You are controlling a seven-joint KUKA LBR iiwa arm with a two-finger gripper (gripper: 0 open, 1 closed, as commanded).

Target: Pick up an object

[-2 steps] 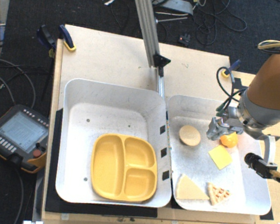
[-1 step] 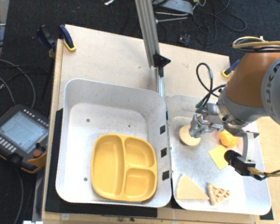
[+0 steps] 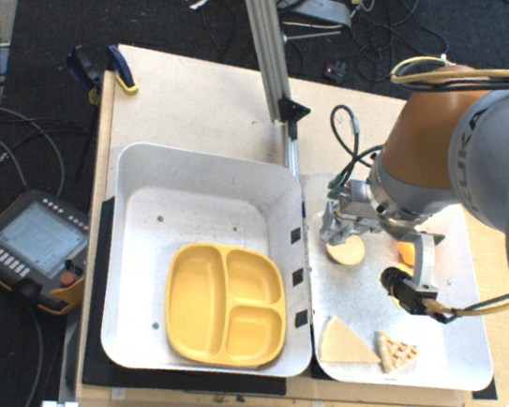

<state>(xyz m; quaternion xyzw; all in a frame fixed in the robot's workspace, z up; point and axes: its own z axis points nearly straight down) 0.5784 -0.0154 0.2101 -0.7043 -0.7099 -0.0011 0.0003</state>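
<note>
Pale round food piece (image 3: 346,251) lies in the right bin (image 3: 363,304), directly beneath and touching the claw (image 3: 339,228). Claw state: cannot be told, as the tips are masked by the wrist. No clear long axis is seen on the piece. Outward: orange piece (image 3: 405,254), wedge (image 3: 345,342), waffle slice (image 3: 396,353); yellow tray (image 3: 225,304) in the left bin (image 3: 147,191). No legible writing is seen.
</note>
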